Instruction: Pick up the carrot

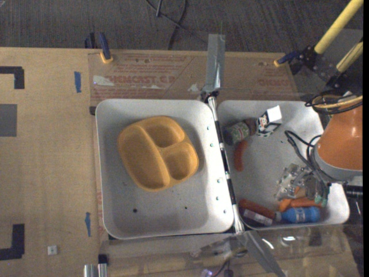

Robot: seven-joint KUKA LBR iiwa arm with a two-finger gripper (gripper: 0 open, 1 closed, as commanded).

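You had the arm [341,140] reaching in over the right bin [277,166], wrist low, with the claw [302,183] down near that bin's front right corner. I couldn't tell whether the claw was apart or together; the metal parts blurred into cables and glare there.

The carrot [297,202], as far as I could judge, was the small orange piece lying on the bin floor just beside the claw, towards the front, touching or nearly touching the blue bottle [301,214]. It looked flat on the floor, not lifted. I saw nothing between the claw tips, so I'd call it not grasped at this point.

Other clutter in the same bin: a red-orange sausage-like piece [238,155] near the divider, a dark bottle [240,131] with a green label at the back left, a small black-and-white carton [267,120] beside it, and a red packet [257,210] along the front edge. The left bin [115,206] held the yellow divided plate [158,152], well apart from all this.

Progress, my read: approach was done, claw was at the right spot. Left to do: close on the carrot, confirm the hold, lift clear of the bin. The blue bottle sitting tight against the carrot looked like the main risk for a bad or double grab.
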